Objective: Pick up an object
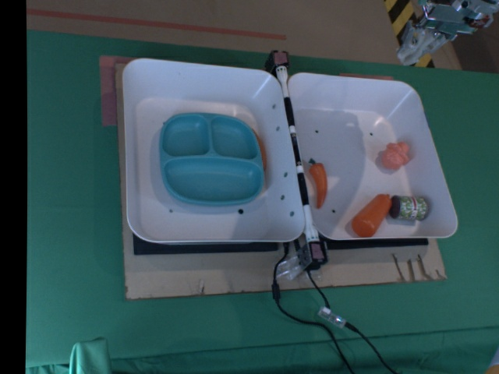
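Gripper (413,49) high off the right bin's (351,92) far corner, whether spread or closed I cannot tell.
Nearest thing is the pink toy (394,155) inside that bin's right wall; carrot (371,215) lies beyond, slanting.

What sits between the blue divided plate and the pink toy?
In the camera view, the bins' shared divider rail and an orange carrot lie between the blue divided plate and the pink toy; otherwise bare bin floor.

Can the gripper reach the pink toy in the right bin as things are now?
Probably yes. The pink toy lies alone on the right bin's floor, apart from the orange carrot, with nothing over it; the gripper hangs above the bin's far corner.
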